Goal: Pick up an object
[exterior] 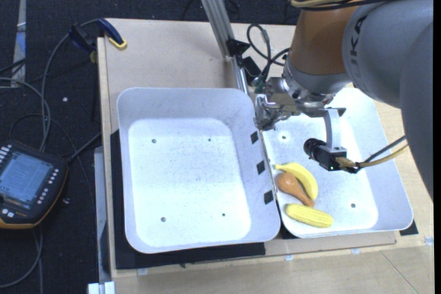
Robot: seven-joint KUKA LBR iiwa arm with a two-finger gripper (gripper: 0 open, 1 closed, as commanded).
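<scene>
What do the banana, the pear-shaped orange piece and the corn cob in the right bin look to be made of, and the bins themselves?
The banana, orange pear-shaped piece and corn cob look like toy food, probably plastic: flat uniform colour, smooth skin, no blemishes. Soft foam cannot be ruled out. The right bin and left bin appear to be thin matte white plastic or coated sheet, judging by their rounded moulded corners and dull speckled floors.

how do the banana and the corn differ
The banana is curved and smooth plain yellow; the corn is straighter, stubbier and bumpy-looking. The banana lies farther up the right bin, against an orange-brown pear-like piece; the corn lies nearest the bin's front edge. Both are yellow and lie flat.
</scene>
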